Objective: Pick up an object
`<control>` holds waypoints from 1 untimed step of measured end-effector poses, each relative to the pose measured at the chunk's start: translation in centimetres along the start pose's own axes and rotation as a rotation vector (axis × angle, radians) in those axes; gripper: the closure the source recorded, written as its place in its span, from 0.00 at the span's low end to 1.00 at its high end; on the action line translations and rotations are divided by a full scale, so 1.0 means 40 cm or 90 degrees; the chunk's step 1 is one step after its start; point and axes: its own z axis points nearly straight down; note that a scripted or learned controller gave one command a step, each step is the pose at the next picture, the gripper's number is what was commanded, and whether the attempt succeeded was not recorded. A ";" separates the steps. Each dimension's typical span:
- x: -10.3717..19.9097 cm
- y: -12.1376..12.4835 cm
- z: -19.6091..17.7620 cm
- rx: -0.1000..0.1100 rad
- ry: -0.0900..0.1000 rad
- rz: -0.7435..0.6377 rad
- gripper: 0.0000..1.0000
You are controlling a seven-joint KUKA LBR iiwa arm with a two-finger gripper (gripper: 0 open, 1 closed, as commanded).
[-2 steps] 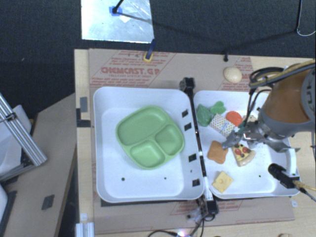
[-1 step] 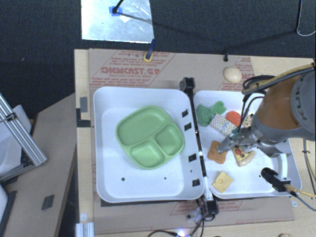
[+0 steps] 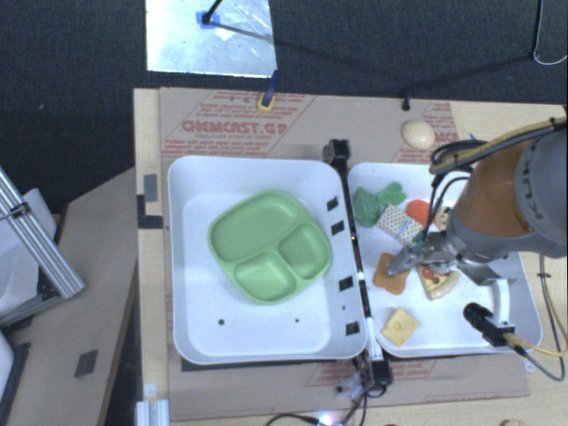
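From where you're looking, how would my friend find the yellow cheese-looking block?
Start at the right white bin, the one that the grey and orange arm reaches over. Look at its front edge, closest to the camera, near the divider between the two bins. The pale yellow block lies there by itself, apart from the brown piece and the pizza-like slice further back.

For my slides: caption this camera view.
Gripper low over toy food in the right bin; green tray in left bin.
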 end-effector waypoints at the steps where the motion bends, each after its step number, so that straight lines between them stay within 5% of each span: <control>1: -0.008 0.006 -0.032 -0.007 -0.005 0.001 1.00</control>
